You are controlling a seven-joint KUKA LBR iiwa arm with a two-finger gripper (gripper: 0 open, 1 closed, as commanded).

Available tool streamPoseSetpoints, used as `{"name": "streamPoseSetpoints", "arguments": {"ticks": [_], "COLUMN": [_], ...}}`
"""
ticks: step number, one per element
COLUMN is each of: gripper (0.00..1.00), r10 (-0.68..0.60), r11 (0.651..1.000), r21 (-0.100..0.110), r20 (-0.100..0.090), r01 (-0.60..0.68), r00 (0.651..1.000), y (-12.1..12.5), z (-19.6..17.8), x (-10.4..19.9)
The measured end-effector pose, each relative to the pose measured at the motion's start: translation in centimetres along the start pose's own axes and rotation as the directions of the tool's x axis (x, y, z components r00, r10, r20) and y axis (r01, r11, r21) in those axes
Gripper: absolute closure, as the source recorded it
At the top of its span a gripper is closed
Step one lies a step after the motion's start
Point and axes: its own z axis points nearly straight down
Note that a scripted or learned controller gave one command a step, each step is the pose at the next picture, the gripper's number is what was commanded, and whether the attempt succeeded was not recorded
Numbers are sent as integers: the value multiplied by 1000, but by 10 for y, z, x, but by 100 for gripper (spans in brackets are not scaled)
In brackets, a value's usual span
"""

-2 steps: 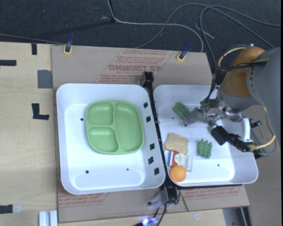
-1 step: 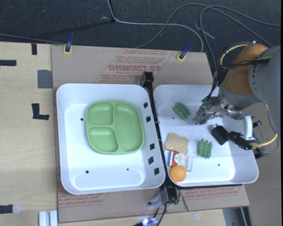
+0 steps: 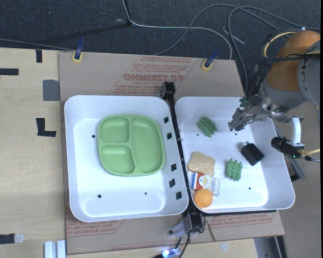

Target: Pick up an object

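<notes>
You are working in a robotics lab: the wooden counter (image 3: 21, 160) carries black tape marks (image 3: 43, 127), a clamped cardboard sheet (image 3: 151, 74), two white bins (image 3: 78, 198) of toy food, with loose cables (image 3: 204, 20) trailing behind.

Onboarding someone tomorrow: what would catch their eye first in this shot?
Probably the green divided plate lying in the left bin. Next, the arm's orange band at upper right, with the tool over the right bin near small items like the orange ball.
</notes>
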Motion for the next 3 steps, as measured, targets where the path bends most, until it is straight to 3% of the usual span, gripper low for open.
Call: {"name": "streamPoseSetpoints", "arguments": {"ticks": [1, 3], "gripper": [100, 100], "r10": [0, -4], "r11": [1000, 1000], "r21": [0, 4], "r20": [0, -3], "r01": [0, 4], "r00": [1000, 1000], "y": [1, 24], "z": [-52, -60], "x": [0, 99]}}
